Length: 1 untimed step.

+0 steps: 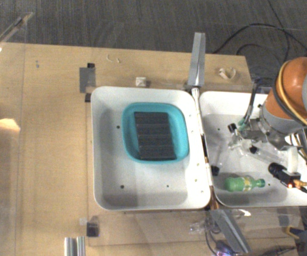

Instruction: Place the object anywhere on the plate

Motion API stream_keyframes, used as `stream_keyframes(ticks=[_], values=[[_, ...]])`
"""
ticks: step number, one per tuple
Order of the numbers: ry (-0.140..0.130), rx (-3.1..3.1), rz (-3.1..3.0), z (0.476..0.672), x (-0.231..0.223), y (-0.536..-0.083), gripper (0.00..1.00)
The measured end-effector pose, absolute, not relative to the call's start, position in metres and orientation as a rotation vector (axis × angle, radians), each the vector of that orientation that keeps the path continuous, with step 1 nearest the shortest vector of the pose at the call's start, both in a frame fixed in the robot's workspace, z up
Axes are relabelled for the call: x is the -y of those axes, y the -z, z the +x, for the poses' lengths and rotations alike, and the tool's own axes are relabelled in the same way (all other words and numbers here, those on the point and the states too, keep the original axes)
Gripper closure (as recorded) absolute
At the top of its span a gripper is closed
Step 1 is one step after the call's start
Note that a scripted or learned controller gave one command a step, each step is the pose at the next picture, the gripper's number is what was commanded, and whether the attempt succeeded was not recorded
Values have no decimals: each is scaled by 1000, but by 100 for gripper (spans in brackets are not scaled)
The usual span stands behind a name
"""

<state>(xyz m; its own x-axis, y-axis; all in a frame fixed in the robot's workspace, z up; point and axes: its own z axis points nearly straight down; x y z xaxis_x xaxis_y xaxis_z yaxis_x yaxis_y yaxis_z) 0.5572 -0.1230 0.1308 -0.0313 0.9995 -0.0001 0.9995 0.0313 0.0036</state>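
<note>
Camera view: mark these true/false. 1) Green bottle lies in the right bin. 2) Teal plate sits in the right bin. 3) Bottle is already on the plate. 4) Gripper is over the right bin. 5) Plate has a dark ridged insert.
1) True: the green plastic bottle lies on its side near the front of the right white bin.
2) False: the teal square plate sits in the left white bin.
3) False: it is in the other bin, apart from the plate.
4) True: the gripper hangs over the right bin.
5) True.
</note>
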Motion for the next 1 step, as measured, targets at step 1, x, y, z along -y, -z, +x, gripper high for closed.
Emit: stream_keyframes(ticks=[1], values=[[-8, -2340, 2089, 554, 52, -186, 100]])
